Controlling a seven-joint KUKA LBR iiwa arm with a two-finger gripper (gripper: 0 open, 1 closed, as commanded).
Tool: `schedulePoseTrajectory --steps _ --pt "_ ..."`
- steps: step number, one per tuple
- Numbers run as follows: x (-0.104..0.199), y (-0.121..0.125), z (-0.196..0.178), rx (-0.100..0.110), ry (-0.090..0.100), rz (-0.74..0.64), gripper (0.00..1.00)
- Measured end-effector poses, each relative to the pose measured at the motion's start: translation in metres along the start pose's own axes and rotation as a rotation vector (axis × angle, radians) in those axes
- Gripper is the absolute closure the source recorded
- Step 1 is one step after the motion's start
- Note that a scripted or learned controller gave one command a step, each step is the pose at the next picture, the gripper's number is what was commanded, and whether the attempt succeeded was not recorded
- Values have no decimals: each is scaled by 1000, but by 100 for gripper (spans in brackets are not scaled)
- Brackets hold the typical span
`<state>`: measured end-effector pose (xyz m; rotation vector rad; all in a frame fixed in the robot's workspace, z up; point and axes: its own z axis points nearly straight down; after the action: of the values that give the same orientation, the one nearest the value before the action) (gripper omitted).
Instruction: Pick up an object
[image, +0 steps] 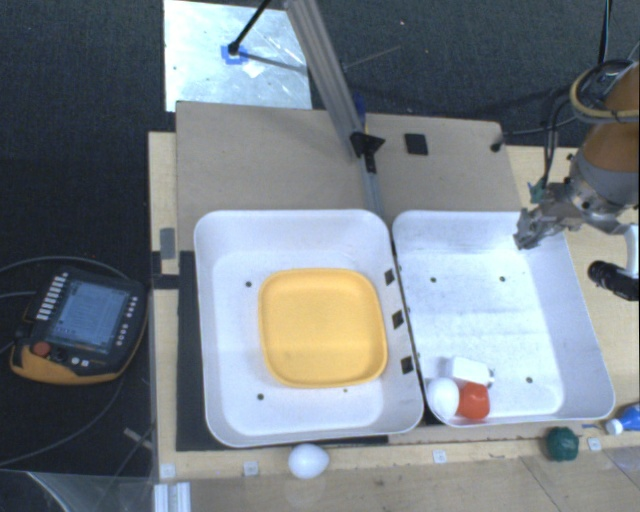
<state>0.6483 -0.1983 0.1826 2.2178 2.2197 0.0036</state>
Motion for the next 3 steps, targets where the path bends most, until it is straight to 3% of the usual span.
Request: schedulePoseTrajectory --steps 1,2,3 --pt "-4 6 -62 -2 -1 0 100" --pt "-4 7 -80 2 1 0 100" --pt "45 0 -73 4 2 -3 100"
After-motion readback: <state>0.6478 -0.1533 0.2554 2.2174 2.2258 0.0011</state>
